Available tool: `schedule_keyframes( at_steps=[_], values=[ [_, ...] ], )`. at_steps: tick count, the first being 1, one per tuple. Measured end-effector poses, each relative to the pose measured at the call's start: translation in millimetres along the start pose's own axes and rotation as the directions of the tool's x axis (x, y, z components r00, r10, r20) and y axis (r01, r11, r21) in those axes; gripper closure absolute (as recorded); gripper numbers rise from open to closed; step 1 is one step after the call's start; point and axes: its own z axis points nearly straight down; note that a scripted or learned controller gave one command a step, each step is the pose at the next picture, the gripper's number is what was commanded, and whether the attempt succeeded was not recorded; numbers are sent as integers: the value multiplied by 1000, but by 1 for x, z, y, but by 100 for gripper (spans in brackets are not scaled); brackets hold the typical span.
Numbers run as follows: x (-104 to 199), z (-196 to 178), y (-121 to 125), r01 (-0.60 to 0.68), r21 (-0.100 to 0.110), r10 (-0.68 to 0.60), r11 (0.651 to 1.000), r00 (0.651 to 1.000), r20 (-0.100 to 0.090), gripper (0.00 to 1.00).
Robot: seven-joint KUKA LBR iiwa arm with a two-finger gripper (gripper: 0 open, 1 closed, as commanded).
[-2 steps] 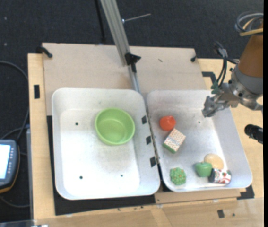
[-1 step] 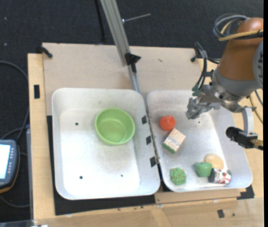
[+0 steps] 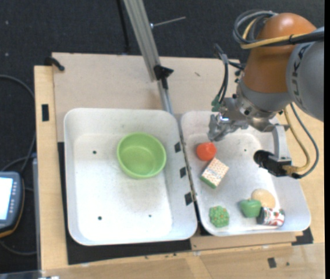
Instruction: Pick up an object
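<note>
Hovering end effector (image 3: pixel 217 130) | grip state unclear | orange ball (image 3: pixel 206 151) just below

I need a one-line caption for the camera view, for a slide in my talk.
KUKA arm's hand poised above a red ball in the right bin; a green bowl sits in the left bin.

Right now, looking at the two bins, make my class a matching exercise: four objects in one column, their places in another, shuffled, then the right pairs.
Objects:
1. green bowl
2. orange ball
3. patterned block
4. end effector

Places:
A. middle of right bin
B. above the orange ball
C. left bin
D. right bin, beside the divider, under the end effector

Pairs: 1-C, 2-D, 3-A, 4-B
</note>
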Motion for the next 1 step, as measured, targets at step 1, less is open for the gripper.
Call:
schedule_keyframes(
  at_steps=[1],
  values=[
    [48,-2,14,-1,0,1,1000,1000,0,100]
  ],
)
